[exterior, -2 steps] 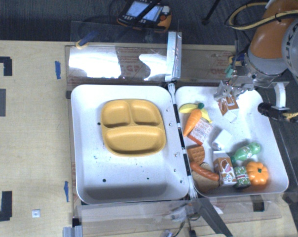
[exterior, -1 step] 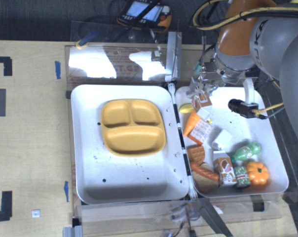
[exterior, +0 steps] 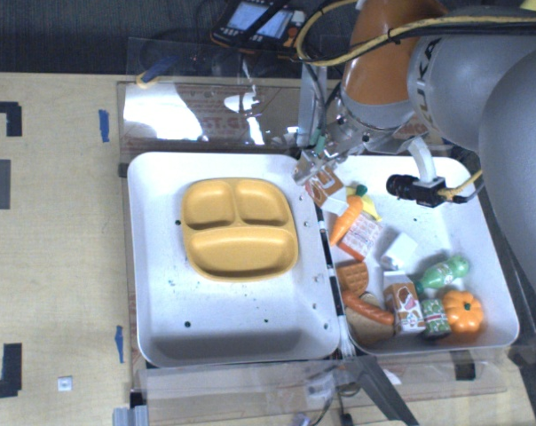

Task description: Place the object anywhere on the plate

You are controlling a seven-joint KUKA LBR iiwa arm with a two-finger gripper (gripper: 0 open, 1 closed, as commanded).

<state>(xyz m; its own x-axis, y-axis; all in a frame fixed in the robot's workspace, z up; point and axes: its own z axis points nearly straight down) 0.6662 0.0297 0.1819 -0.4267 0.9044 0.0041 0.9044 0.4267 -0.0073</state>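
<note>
Camera view places the arm [exterior: 401,51] coming in from the right, with its jaws [exterior: 319,169] low over the inner edge of the right bin [exterior: 494,264], near the divide between the two bins. A small brown item [exterior: 325,185] sits right at the fingertips; whether it is gripped cannot be told, nor whether the jaws are clenched or released. The yellow plate [exterior: 240,229] lies in the left bin [exterior: 153,264], its three compartments bare. Other toy foods lie in the right bin: a carrot [exterior: 350,218], a green piece [exterior: 442,273] and a small pumpkin [exterior: 464,313]. In my judgement, the step calls for a confirmed hold, a lift clear of the bin walls, then a short carry left and a low release over the plate's centre.
</note>
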